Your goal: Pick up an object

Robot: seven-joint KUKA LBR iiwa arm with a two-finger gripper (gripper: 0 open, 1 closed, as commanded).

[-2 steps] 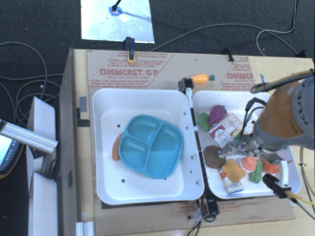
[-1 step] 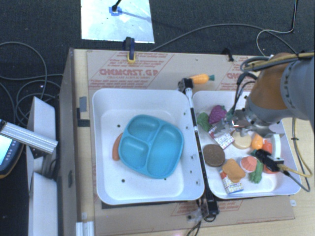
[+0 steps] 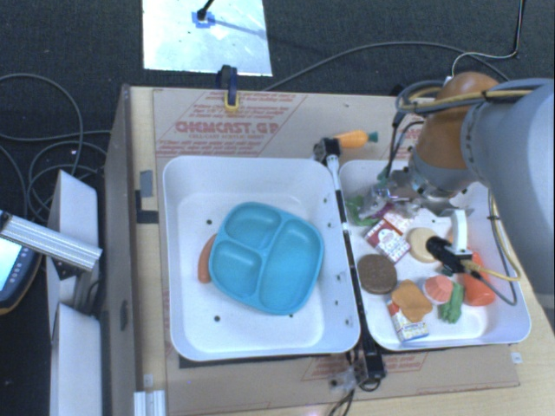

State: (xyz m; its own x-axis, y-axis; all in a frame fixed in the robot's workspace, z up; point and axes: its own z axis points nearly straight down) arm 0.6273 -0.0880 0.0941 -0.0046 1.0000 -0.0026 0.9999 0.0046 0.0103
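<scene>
The right bin point(image 3: 512, 323) holds a heap of toy food: a brown round cookie point(image 3: 377, 273), a red-and-white packet point(image 3: 389, 237), a tan disc point(image 3: 423, 244), a bread slice point(image 3: 411, 300) and an orange piece point(image 3: 478, 292). The gripper point(image 3: 388, 191) is low over this bin's far left part, by green and crinkly bits; I cannot tell its state. The left bin point(image 3: 186, 336) holds a blue divided plate point(image 3: 265, 256) over an orange sausage point(image 3: 205, 259).

Dark carpet floor point(image 3: 364, 16) surrounds the cardboard-topped bench point(image 3: 260, 115). A shiny metal sheet point(image 3: 205, 24) lies at 12 o'clock; black cables point(image 3: 35, 137) loop at 9 o'clock.
</scene>
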